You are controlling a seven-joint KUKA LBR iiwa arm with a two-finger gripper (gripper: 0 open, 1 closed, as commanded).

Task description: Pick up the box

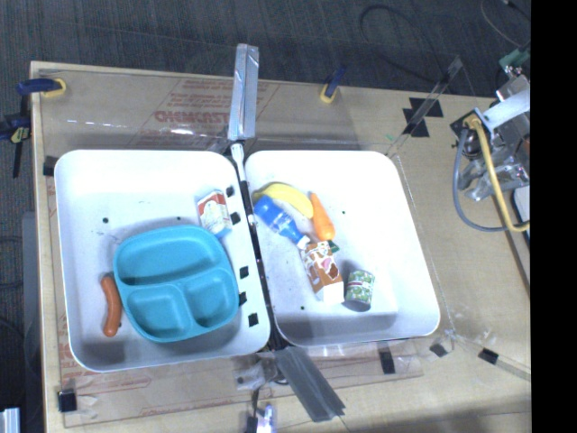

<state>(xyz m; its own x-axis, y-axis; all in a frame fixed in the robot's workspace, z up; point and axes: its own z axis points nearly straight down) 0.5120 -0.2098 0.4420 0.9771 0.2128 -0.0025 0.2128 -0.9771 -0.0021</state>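
Camera view: two white bins sit side by side on the bench. In the left bin [77, 206], a small red-and-white box [212, 211] lies near the divider, just above a blue tray [176, 282], with a sausage [111, 305] to the tray's left. In the right bin [401, 233], a second, brown box [322, 269] lies mid-bin, touching a blue bottle [279, 221], beside a can [359, 290]. A carrot [322, 216] and a banana [281, 193] lie above it.

camera: one, fixed overhead | faces: down at a slant, far edge at top | range: moderate, whole bench [433, 124] framed | covers: left bin [77, 242] and right bin [397, 233]
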